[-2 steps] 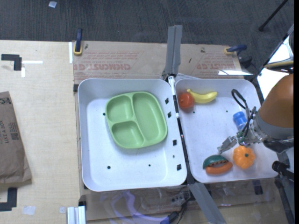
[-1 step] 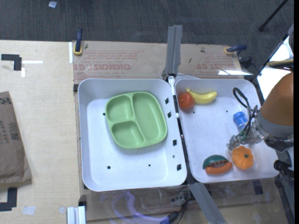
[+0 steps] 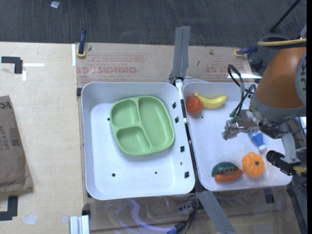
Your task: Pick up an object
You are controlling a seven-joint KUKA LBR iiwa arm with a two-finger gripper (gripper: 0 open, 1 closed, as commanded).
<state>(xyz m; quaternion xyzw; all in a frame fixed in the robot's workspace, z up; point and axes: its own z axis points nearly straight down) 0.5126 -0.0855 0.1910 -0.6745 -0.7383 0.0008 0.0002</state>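
The right bin (image 3: pixel 209 145) holds a yellow banana (image 3: pixel 212 100) and a red round fruit (image 3: pixel 194 105) at its far end. An orange pumpkin-like toy (image 3: pixel 253 164) and a red and green toy (image 3: pixel 226 171) lie at its near end. A small blue and white object (image 3: pixel 257 140) lies partly under the arm. My gripper (image 3: pixel 235 129) hangs over the middle of the right bin, just left of the blue object, with bare white floor under it. Nothing shows in its grip.
The left bin (image 3: pixel 97 169) carries a green divided plate (image 3: pixel 142 125). A grey divider (image 3: pixel 181 52) stands between the bins at the far side. A brown paper bag (image 3: pixel 12 145) lies on the bench at far left. Cables hang beside the arm's wrist.
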